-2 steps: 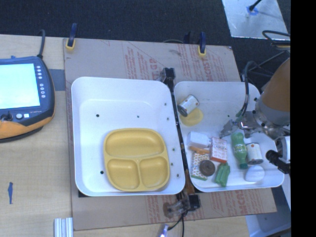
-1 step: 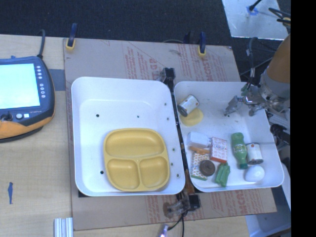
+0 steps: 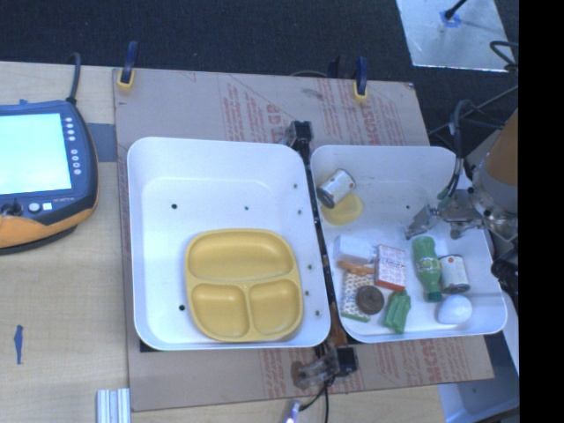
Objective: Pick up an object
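Note:
My gripper (image 3: 434,227) hangs over the right bin (image 3: 388,161) near its right wall, just above the cap end of a green bottle (image 3: 427,268). Its fingers are spread open with nothing between them. The right bin also holds a small tin (image 3: 455,274) and a white ball (image 3: 455,309) beside the bottle. Further left lie a red-and-white packet (image 3: 390,267), a brown disc (image 3: 370,300), a green pouch (image 3: 397,312) and a silver can (image 3: 336,186) on a yellow lid (image 3: 345,210).
The left bin (image 3: 211,161) holds a yellow divided tray (image 3: 242,282). A pendant with a screen (image 3: 40,170) lies on the bench at far left. Blue clamps (image 3: 360,76) hold the cardboard at the back. The arm's orange band (image 3: 502,152) is at the right edge.

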`<act>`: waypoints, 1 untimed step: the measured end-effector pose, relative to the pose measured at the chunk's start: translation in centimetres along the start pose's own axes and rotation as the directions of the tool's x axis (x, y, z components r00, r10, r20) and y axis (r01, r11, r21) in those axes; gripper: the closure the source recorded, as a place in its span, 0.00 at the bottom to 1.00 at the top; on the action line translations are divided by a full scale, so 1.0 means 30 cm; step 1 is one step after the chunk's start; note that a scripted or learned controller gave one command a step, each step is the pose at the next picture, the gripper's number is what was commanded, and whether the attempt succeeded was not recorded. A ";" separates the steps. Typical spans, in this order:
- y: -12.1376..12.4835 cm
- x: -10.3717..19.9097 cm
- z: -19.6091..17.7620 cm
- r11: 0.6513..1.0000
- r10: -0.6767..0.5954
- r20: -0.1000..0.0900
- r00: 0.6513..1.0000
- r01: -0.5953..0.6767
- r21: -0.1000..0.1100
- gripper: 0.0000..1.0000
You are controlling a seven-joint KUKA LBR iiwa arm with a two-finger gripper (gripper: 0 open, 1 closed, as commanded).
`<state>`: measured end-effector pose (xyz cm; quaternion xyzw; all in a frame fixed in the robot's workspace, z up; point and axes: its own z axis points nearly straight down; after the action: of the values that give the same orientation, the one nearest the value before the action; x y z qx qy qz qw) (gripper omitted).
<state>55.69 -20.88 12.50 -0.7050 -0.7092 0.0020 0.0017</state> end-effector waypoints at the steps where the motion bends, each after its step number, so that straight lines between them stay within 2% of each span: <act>1: -0.083 0.015 0.096 1.000 0.000 0.002 1.000 0.000 -0.011 0.00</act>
<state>53.19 -20.45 9.61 -0.7049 -0.7093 -0.0012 -0.0030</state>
